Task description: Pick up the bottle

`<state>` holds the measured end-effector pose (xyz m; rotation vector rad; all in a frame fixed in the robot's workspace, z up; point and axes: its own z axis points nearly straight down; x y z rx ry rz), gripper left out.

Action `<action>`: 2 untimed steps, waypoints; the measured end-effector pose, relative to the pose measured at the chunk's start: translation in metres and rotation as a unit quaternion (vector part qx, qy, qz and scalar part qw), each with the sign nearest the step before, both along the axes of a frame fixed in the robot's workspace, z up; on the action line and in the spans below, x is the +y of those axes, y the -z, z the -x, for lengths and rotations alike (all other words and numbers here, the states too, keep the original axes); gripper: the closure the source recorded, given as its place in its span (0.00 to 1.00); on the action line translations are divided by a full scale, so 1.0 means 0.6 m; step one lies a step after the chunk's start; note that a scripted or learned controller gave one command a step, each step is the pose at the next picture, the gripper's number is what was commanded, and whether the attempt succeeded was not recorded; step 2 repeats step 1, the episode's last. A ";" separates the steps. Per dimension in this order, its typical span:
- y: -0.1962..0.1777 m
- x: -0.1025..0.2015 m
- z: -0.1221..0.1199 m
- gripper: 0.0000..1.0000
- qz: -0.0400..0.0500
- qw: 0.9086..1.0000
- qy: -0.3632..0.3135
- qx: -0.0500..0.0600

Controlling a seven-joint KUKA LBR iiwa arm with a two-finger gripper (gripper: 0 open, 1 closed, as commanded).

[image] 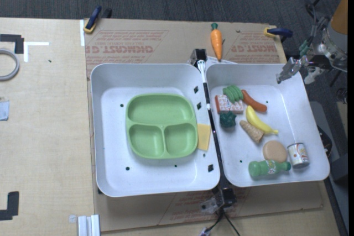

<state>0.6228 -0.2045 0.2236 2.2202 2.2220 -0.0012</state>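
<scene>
Right bin (310, 119) holds bottle (269, 168); tool (291, 70) apart.

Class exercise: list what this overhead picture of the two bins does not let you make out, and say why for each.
- Gripper, camera view: too small and blurred to tell its finger state.
- Green bottle: label print too small to read.
- Can: label too small to read.
- Arm: cut off by the right edge.
- Yellow slice: partly hidden under the green plate.

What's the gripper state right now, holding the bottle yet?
Gripper: over the far right corner of the right bin, nothing between its fingers; open or closed cannot be told. Green bottle lies in the bin's near part.
</scene>
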 end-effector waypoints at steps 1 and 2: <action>-0.016 0.000 -0.001 1.00 0.001 1.000 -0.001 -0.001; -0.016 0.000 -0.001 1.00 0.001 1.000 -0.001 -0.001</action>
